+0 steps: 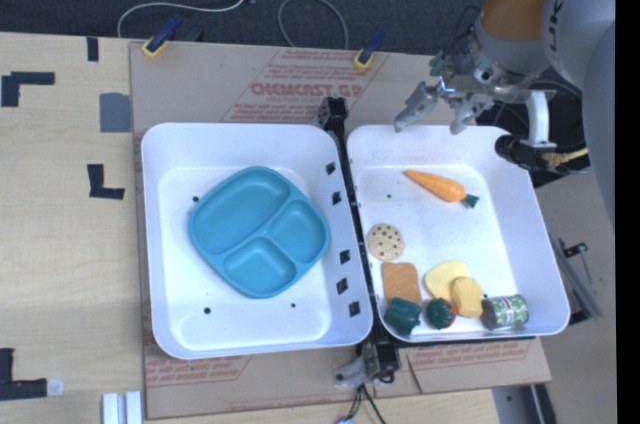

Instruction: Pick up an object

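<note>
My gripper (437, 115) hangs open over the far rim of the right bin (520, 212), its two grey fingers spread with nothing between them. Just below it in the bin lies an orange carrot (435, 185). Farther toward the front are a round cookie (385, 240), a brown toast slice (400, 280), a yellow piece (446, 278), a yellow-orange piece (465, 294), two dark green pieces (403, 315) (439, 313) and a small green-labelled can (505, 311) on its side.
The left bin (170, 242) holds a blue divided plate (260, 229). A black clip row (340, 202) runs along the seam between the bins. Cables lie on the dark surface behind the bench.
</note>
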You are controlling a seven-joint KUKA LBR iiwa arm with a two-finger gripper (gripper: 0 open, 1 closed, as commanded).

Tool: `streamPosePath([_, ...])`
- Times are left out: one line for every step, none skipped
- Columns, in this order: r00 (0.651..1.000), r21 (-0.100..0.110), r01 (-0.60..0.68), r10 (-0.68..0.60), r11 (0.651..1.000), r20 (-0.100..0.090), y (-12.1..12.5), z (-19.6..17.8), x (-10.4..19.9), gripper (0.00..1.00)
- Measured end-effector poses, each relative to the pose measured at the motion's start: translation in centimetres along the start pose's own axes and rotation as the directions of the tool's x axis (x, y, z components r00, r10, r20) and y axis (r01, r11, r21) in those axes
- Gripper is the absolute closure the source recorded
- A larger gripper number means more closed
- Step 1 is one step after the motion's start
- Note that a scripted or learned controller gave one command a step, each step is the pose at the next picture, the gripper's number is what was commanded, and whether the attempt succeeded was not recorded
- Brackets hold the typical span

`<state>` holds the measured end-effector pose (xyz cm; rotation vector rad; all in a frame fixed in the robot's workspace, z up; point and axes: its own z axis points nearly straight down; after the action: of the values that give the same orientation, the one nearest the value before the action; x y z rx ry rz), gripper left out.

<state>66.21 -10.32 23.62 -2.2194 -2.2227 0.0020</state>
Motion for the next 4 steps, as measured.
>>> streamPosePath([1.0, 0.01, -0.003, 0.003, 1.0, -0.001, -3.4, 11.7, -3.4, 0.0])
streamPosePath([1.0, -0.005, 0.0, 0.0, 1.0, 0.001, -0.3, 15.2, -6.1, 0.0])
streamPosePath([1.0, -0.007, 0.0, 0.0, 1.0, 0.003, -5.7, 14.9, -2.7, 0.0])
streamPosePath([1.0, 0.001, -0.01, 0.01, 1.0, 0.003, -13.8, 11.5, -9.8, 0.0])
